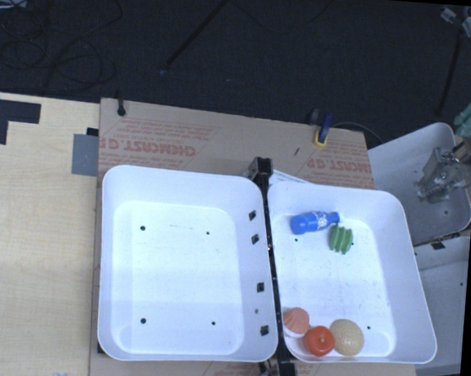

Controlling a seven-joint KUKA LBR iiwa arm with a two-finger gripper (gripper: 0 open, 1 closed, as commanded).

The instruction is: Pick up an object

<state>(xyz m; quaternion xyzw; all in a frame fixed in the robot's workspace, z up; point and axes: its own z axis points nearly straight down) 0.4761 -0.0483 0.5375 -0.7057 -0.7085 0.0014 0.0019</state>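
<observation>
The right bin [417, 299] holds several small objects. A blue bottle [313, 222] lies on its side near the far wall, with a green ribbed piece [342, 238] just to its right. In the near corner, a pink ball [295, 319], a red tomato-like ball [319, 340] and a beige ball [346, 337] sit bunched together. My gripper [443, 175] appears as a small metal assembly at the far right, beyond the right bin's far corner and well away from every object. It is too small and cluttered to read.
The left bin [182, 188] stands beside the right one, with a black divider clamp strip [264, 259] between them. Both rest on a cardboard sheet [223, 145] on the wooden bench [25, 247]. A light grey rounded part [401, 169] lies past the right bin.
</observation>
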